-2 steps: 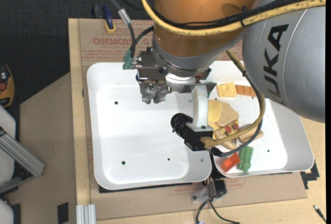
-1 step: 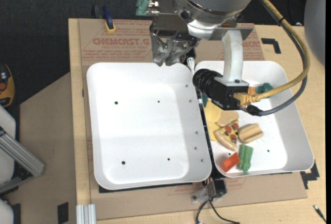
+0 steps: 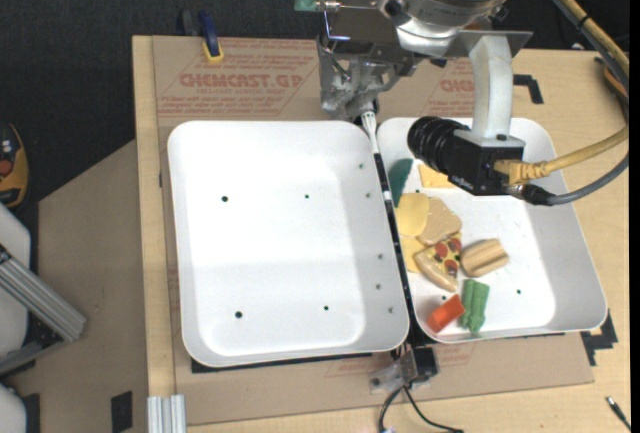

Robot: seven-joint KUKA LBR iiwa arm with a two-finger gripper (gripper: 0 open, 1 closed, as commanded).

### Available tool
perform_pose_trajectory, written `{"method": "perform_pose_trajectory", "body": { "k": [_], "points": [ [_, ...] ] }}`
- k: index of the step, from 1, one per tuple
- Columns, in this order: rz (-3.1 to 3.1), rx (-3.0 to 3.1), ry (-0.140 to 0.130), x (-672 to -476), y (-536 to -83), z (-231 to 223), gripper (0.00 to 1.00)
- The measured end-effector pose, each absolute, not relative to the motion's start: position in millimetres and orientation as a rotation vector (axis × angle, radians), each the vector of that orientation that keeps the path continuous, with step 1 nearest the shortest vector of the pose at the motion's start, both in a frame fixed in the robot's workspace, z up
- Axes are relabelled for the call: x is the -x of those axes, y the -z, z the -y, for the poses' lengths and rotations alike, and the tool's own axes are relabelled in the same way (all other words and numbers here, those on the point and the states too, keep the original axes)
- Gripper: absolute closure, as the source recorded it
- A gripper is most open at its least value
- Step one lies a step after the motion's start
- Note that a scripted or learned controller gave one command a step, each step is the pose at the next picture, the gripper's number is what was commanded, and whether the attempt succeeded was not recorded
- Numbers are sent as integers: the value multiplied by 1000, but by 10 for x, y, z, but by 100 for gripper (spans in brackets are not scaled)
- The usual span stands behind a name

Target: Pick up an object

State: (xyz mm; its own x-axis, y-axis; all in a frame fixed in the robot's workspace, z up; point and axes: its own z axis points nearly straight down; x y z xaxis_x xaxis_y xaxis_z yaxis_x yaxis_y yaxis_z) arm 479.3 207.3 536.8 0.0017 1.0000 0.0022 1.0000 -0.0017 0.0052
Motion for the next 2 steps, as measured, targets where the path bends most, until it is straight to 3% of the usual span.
{"method": "perform_pose_trajectory", "body": {
  "k": [1,2],
  "points": [
    [-2226,-2226,27,-4774,-3816,-2249,100],
    [-2220,-2217,-20,-4797,-4850,-2245,100]
  ]
}}
